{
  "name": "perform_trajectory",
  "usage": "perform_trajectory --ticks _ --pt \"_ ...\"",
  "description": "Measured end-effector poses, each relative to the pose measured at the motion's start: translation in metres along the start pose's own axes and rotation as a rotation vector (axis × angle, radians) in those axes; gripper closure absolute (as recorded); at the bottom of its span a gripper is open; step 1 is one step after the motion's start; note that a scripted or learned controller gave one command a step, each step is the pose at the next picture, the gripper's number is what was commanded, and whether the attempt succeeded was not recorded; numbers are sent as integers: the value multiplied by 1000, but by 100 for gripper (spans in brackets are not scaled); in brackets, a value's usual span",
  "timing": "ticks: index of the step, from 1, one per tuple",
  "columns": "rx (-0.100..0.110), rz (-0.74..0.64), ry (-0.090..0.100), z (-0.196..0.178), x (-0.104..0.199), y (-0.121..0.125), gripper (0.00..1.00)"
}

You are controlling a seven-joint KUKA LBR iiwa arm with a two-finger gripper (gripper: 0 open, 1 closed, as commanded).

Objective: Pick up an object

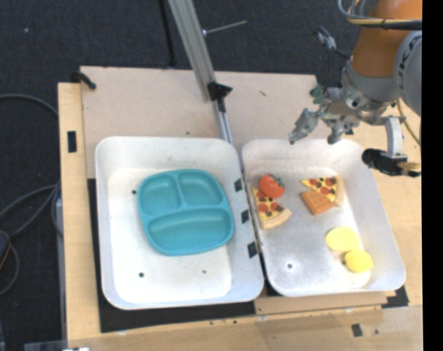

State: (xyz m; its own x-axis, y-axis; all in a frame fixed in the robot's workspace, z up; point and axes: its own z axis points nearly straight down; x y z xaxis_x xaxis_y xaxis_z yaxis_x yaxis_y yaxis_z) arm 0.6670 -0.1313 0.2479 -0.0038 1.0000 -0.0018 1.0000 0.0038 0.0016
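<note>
Bench [75,196] edges run out of the picture at the near side, so its front rim is cut off, and dark cables trail off at the left. On it sit two shallow white bins side by side. The left bin [119,284] holds a teal divided plate [185,212] with three compartments, lying flat near the bin's middle. The right bin [309,273] holds the toy food. Nearest, toward the right corner, two yellow round pieces [349,249] lie touching each other; whether they are lemon halves or something else is hard to make out. Farther in, a pizza slice [270,213] lies by the left wall, with a red tomato-like piece [271,187] touching its far end. A second pizza slice [321,194] lies to the right of these, well apart from the yellow pieces.

At the far rim of the right bin hangs the gripper [319,131], its two fingers spread apart with nothing between them, above the bin's far edge and clear of all the food. The grey arm [397,57] with its orange band rises behind it and is cut off at the right. A metal rail [196,42] slants from the far side down to the gap between the bins.
</note>
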Motion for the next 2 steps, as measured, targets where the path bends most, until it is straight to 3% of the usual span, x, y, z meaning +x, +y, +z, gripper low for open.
perform_trajectory --ticks 1,2 --pt "0 0 -1 0 0 0 0" --pt "6 2 0 46 3 -8 0"
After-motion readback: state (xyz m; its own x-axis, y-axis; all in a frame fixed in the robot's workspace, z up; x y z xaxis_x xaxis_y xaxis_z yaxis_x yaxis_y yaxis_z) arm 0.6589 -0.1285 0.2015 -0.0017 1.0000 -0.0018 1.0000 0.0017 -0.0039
